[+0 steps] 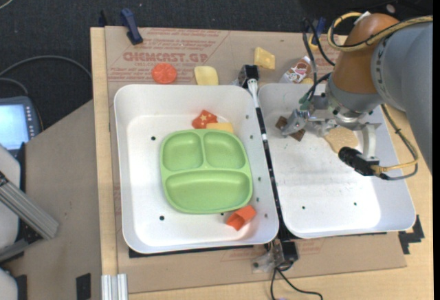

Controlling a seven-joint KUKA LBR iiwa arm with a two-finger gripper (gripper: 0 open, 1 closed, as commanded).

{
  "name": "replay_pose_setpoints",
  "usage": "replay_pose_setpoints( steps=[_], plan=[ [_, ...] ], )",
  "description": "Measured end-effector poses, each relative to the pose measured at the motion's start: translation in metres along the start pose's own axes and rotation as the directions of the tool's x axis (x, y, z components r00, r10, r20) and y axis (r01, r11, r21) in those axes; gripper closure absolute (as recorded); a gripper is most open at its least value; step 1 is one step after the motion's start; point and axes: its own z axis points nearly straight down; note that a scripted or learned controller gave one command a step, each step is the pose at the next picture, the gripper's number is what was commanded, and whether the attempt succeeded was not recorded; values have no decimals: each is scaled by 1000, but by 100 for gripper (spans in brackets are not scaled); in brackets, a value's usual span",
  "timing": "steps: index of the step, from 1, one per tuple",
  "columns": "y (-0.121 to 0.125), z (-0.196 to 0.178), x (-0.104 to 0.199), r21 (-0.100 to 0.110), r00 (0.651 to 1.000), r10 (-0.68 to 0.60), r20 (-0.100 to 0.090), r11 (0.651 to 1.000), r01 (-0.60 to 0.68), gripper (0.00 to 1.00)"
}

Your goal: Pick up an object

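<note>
Camera view, one frame, catalogued for you. Item one: the arm [385, 51], grey with an orange band, entered from three o'clock and bent down over the right bin [344, 212]. Item two: the gripper [300, 125], low over that bin's upper-left part, near the eleven o'clock corner of its floor. Whether it was open or closed you could not have told from this slanted angle. Item three: a small dark brown object [289, 128], lying on the right bin's floor right at the gripper, slightly toward nine o'clock of it; too small and too crowded by the metal parts to give its long axis, and nothing showed it as gripped. By my judgement this was the likeliest thing to pick, so the coming move turned on that short offset toward nine o'clock. Item four: the left bin [134, 175], bearing a green divided plate [205, 171], with an orange-red piece [204, 119] and a pale yellow piece [221, 128] at the plate's twelve o'clock, and an orange block [238, 218] at its five o'clock. Item five: on the cardboard beyond the bins, an orange disc [164, 73], a yellow lump [205, 75] and a yellow wedge [264, 57].
</note>
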Motion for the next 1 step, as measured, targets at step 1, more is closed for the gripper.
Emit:
replay_pose_setpoints(
  steps=[1],
  plan=[
    [46,-2,16,-11,1000,-5,1,1000,5,0]
  ],
)
